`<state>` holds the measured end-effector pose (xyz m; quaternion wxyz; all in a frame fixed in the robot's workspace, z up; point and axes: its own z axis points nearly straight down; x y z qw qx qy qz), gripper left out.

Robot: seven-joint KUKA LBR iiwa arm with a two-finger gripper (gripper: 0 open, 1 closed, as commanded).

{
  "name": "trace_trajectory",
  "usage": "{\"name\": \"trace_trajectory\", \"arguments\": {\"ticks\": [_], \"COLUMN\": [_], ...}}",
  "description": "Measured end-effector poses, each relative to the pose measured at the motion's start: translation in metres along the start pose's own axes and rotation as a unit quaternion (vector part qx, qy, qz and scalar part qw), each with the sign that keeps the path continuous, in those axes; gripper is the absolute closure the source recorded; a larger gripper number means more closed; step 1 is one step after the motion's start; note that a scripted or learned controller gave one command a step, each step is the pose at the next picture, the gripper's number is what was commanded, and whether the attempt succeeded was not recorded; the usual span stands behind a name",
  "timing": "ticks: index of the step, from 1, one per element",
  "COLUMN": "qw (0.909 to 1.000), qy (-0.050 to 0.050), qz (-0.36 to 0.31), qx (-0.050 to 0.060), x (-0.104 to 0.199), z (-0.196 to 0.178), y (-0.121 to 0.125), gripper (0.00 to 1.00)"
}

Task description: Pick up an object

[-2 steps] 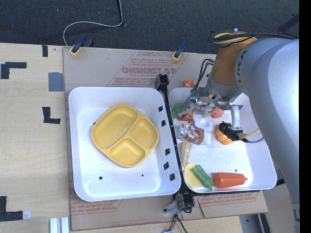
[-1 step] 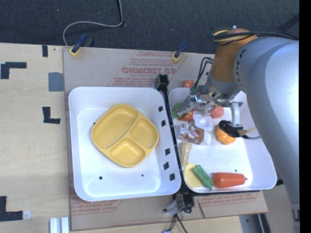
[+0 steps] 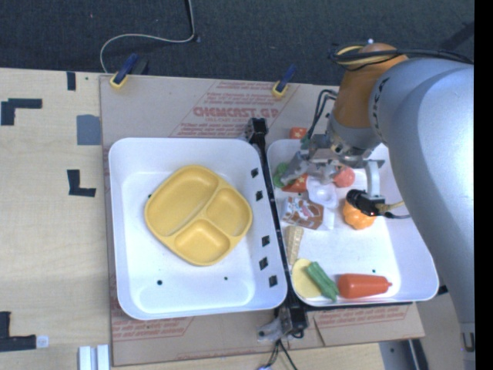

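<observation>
My gripper [image 3: 314,168] hangs low over the back of the right bin [image 3: 408,272], among a cluster of small toy foods. Right under it lie a green and red piece [image 3: 291,180], a white piece [image 3: 322,194] and a red round piece [image 3: 344,177]. An orange fruit-like object [image 3: 356,217] sits just right of these. A brown patterned packet [image 3: 302,213] lies in front of the gripper. At the bin's front are a red carrot-like object [image 3: 362,285], a green pod [image 3: 323,280] and a pale yellow disc [image 3: 303,277]. The arm hides the bin's right part.
The left bin [image 3: 131,284] holds a yellow divided plate [image 3: 199,214]. A black divider edge [image 3: 266,199] runs between the bins. Blue and yellow clamps [image 3: 122,74] hold the cardboard at the back. A pale ridged wafer [image 3: 293,241] lies by the divider.
</observation>
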<state>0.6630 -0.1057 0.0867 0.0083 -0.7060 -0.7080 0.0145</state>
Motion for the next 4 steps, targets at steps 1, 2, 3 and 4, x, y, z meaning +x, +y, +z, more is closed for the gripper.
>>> {"name": "trace_trajectory", "arguments": {"ticks": [1,2,3,4], "qw": [0.9998,0.9998,0.9999,0.9998], "qy": [0.001,0.004,0.004,0.003], "qz": [0.003,0.001,0.001,0.0], "qx": [-0.018,-0.018,-0.016,-0.018], "x": [0.006,0.004,0.006,0.006], "z": [0.0,0.0,0.0,-0.01], "y": [-0.025,-0.021,-0.003,-0.003], "gripper": [0.0,0.0,0.0,1.0]}}
